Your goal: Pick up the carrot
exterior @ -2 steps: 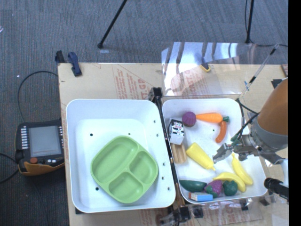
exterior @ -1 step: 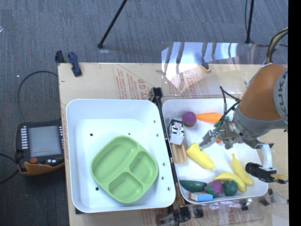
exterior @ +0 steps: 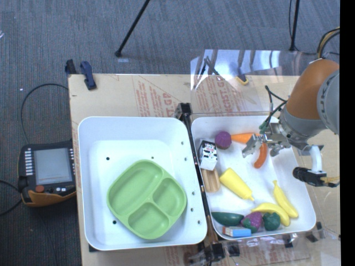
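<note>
Carrot lies in right bin, top middle, long axis roughly left-right, touching purple ball. My hand hovers just right of carrot's thick end, above orange pepper. Whether hand released or clenched: cannot tell, view too blurred. Carrot lies to hand's left, slightly farther back.

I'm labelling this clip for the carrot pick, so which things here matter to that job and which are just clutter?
Belongs to the job:
- carrot, lying in the right bin
- gripper, low over the right bin beside the carrot

Just lying about:
- orange chili under the gripper
- purple ball
- yellow bottle
- bananas
- green tray in the left bin
</note>
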`<move>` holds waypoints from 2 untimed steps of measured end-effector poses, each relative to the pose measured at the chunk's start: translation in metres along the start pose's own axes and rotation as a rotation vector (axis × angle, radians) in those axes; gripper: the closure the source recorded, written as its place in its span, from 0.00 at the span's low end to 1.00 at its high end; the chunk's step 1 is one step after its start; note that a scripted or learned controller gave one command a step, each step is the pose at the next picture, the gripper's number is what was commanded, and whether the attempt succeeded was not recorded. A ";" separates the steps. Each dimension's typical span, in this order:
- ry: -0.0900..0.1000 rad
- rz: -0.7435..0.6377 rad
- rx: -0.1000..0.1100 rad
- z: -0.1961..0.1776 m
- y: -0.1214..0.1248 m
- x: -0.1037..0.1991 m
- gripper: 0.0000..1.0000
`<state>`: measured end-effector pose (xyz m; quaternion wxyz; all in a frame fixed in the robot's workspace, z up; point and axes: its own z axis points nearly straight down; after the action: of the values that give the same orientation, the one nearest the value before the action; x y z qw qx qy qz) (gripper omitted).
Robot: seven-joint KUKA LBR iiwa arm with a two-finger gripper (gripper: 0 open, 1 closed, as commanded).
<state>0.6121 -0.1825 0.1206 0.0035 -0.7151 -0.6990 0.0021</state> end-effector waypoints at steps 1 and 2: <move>0.001 0.124 -0.006 -0.032 0.032 0.026 0.00; 0.002 0.347 0.002 0.035 0.031 -0.009 0.00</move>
<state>0.6428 -0.1919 0.0849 0.0045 -0.8249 -0.5653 0.0029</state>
